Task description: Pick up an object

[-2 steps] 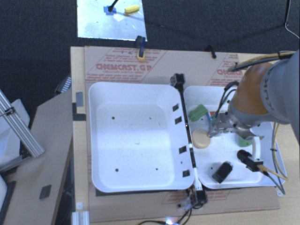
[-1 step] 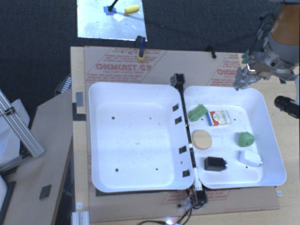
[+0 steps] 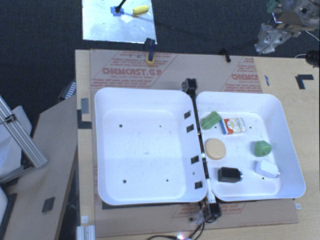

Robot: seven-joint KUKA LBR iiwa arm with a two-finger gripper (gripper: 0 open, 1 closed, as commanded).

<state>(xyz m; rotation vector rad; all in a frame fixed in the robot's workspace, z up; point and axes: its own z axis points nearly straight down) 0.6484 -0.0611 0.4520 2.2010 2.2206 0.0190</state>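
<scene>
- The left bin [image 3: 145,144] lies on the bench [image 3: 85,149]; I see only its white floor with some small dark dots.
- A row of black clips [image 3: 194,144] runs between the two bins, where their rims meet.
- The right bin [image 3: 287,149] holds six things.
- A green oblong piece [image 3: 210,120] lies tilted near the bin's left wall, at the far side.
- Just below it is a round tan disc [image 3: 215,149], flat on the floor.
- A black block [image 3: 229,174] lies nearer to the front rim, under the disc.
- A small card [image 3: 234,125] with red, white and blue print lies just right of the green oblong piece.
- A green lump [image 3: 262,148] is further right, well apart from the disc.
- A white block [image 3: 267,169] lies just below the green lump.
- The tool [image 3: 270,36] hangs at the top right, above the bench edge and far from the bins. Nothing is seen in it; I cannot tell how wide it stands.
</scene>
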